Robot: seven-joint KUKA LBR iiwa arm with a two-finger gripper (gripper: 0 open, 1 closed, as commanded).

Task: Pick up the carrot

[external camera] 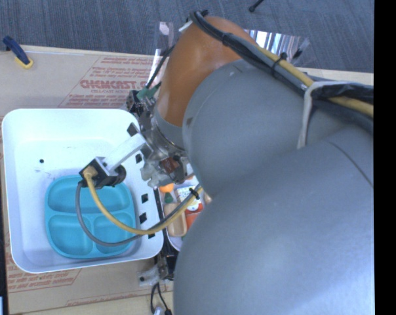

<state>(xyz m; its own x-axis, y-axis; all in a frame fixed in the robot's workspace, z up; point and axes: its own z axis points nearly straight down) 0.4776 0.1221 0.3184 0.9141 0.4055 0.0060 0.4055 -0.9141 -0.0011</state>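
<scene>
Camera view: arm (pixel 270 176) covers most of the right side, incl. nearly all of the right bin. The gripper (pixel 160 168) sits low over the seam btwn the two bins, just past the right wall of the left bin (pixel 27 149). It's too buried under wrist hardware to read, so can't tell if it's apart or together, and nothing is visibly held.

Carrot (pixel 190 216): prob. the orange-red patch peeking out under the arm, in the near-left corner of the right bin. It lies just below and a bit right of the gripper in the view, i.e. toward the camera side. Only a sliver shows. ID is a judgement, since other small items crowd the same spot.

Long axis: the visible bit seems to run roughly up-down in the view, along the bin wall. Not sure w/ so little showing.

Left bin holds a blue divided tray (pixel 67 209), which lies left of the gripper, well apart from the carrot and not relevant to the grasp.

Judgement: the gripper is near but not over the target. It needs a short shift toward the near edge and slightly right before descending. Closing across the short axis would mean closing left-right in the view. Risk: the bin wall and neighbouring clutter sit right beside the carrot.
</scene>
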